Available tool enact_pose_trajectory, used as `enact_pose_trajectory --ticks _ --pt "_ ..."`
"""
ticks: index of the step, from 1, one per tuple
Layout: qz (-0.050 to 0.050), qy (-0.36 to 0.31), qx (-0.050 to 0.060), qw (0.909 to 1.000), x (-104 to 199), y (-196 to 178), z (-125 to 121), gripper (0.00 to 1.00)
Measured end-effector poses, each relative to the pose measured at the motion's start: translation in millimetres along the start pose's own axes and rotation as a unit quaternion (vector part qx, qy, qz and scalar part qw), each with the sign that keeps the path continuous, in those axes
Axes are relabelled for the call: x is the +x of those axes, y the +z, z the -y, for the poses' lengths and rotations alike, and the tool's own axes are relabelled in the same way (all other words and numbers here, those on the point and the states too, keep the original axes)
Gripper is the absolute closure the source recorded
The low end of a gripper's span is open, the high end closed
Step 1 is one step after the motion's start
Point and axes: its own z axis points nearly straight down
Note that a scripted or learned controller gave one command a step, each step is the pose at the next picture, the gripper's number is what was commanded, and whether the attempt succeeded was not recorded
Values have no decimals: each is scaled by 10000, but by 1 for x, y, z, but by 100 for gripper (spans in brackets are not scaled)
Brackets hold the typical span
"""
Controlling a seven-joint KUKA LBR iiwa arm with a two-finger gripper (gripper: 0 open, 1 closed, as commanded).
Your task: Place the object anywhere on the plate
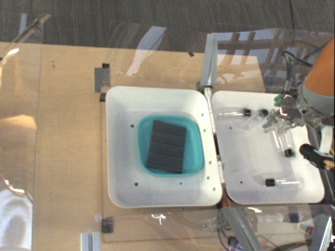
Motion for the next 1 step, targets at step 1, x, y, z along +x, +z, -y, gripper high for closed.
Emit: enact_pose_trajectory --ticks 1 --pt "-9 -642 20 9979 50 53 62 100"
